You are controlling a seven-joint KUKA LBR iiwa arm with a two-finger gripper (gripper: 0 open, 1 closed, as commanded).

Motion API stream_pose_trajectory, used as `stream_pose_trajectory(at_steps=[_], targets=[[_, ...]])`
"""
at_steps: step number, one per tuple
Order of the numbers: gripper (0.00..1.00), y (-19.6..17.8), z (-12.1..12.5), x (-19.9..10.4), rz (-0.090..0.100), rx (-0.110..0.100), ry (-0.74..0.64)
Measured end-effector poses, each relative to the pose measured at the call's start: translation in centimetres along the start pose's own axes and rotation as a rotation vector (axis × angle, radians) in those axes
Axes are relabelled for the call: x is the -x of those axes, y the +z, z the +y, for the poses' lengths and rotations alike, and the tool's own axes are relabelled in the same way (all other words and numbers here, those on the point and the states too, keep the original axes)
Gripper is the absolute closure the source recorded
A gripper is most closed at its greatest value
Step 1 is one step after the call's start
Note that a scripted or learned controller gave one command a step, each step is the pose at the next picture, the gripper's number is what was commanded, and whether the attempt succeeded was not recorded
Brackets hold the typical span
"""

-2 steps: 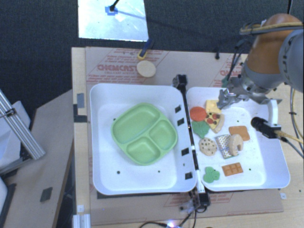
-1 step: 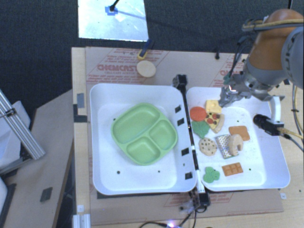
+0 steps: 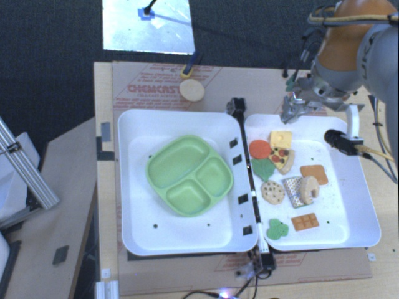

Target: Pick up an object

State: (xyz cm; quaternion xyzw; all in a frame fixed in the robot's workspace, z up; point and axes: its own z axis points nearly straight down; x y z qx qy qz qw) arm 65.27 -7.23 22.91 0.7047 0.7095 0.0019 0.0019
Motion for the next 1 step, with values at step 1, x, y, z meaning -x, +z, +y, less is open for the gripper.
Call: stream_pose_trajectory(at_steps=[1], targets=[[1.00,-0.33,1.14,0.86,-0.001,-0.001,0.001]])
